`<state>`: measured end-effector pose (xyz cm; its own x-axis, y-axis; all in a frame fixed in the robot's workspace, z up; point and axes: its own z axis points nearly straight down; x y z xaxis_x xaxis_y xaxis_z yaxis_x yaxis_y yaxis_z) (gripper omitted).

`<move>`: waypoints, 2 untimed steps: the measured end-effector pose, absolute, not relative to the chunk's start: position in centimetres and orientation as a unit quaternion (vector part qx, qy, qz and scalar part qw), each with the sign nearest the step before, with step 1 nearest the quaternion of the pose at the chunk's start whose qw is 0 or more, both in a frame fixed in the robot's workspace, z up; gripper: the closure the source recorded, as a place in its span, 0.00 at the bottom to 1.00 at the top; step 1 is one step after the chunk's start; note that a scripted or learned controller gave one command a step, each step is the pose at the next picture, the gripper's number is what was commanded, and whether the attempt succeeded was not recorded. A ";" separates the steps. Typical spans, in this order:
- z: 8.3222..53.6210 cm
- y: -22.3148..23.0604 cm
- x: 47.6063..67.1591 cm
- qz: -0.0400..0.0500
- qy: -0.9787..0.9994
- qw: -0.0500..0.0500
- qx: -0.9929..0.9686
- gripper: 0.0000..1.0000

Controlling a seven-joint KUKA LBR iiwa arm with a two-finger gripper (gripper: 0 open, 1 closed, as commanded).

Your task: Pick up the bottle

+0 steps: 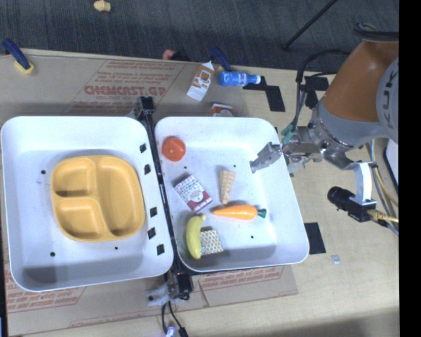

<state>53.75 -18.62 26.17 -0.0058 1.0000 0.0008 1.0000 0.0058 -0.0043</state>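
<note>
The bottle (238,79) is small and blue with a pale cap. It lies on its side on the cardboard behind the right bin (284,188), outside both bins. My gripper (266,156) hangs over the right bin's right side, near its rim, well in front of the bottle and slightly to its right. Nothing shows in its grasp.
The right bin holds a red tomato (173,148), a cone (226,182), a red and white box (192,192), a carrot (235,213), a banana (194,236) and a checkered piece (210,241). A yellow divided plate (98,195) fills the left bin. A small carton (201,81) lies left of the bottle.
</note>
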 end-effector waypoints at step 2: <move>23.6 -21.1 47.6 0.001 -0.759 0.002 -0.651 1.00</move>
<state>47.60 -21.12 23.57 -0.1516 0.9884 0.0015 0.9884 0.1516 -0.0033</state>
